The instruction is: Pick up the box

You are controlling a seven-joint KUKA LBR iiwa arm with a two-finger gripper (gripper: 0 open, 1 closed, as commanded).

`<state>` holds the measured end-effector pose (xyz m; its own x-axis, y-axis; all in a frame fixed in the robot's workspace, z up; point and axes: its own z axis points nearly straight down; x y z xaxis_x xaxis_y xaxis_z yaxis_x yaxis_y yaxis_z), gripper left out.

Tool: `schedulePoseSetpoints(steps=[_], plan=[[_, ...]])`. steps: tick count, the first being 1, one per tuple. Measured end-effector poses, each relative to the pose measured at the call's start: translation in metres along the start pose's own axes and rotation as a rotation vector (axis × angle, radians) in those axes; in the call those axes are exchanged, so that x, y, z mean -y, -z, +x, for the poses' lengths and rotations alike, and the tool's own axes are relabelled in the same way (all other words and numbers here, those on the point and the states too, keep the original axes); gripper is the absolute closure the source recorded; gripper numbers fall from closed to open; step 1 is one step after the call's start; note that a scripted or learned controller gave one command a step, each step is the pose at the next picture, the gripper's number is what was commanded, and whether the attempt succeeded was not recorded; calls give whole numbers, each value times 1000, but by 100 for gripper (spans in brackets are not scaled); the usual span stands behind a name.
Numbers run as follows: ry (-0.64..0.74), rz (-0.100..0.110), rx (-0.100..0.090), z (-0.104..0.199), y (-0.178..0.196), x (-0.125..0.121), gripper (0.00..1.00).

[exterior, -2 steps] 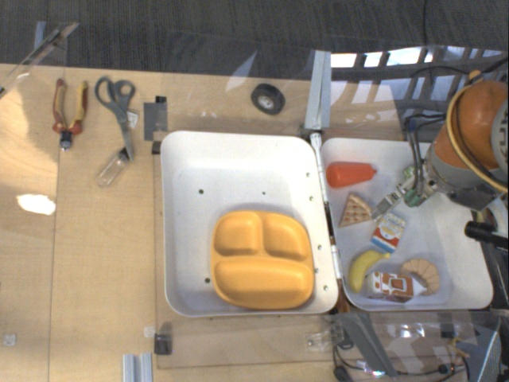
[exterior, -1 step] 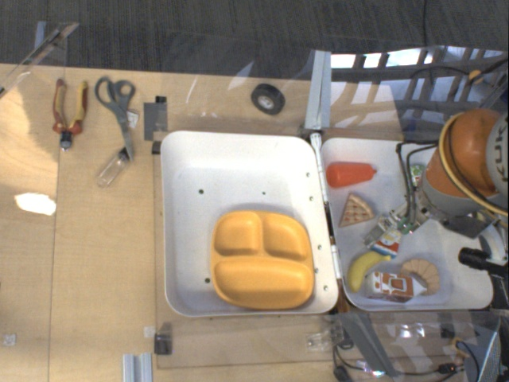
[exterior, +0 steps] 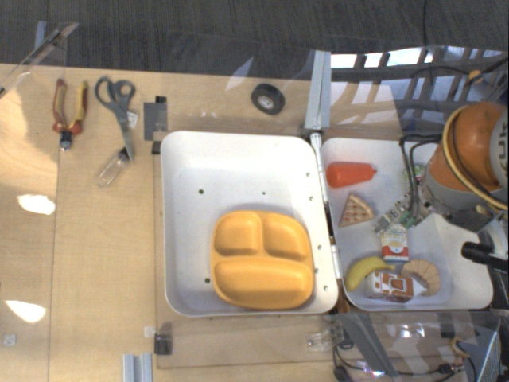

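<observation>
Camera view: hand [exterior: 400,220] just above the box [exterior: 395,247] (grip state unclear).

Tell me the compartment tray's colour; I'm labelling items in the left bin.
Yellow-orange all over, seen plainly in the camera view: the compartment tray lies in the left bin.

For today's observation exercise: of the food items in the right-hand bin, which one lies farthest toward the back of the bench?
The orange carrot. It lies at the bin's far end, beyond the waffle slice, the banana and the small boxes.
</observation>
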<state>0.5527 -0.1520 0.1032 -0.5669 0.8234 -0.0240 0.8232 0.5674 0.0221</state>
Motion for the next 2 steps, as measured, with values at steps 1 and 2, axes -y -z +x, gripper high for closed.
schedulePoseSetpoints(steps=[1, 2], plan=[[3, 14, -17, 44, 135, -24, 100], [3, 14, -17, 44, 135, -24, 0]])
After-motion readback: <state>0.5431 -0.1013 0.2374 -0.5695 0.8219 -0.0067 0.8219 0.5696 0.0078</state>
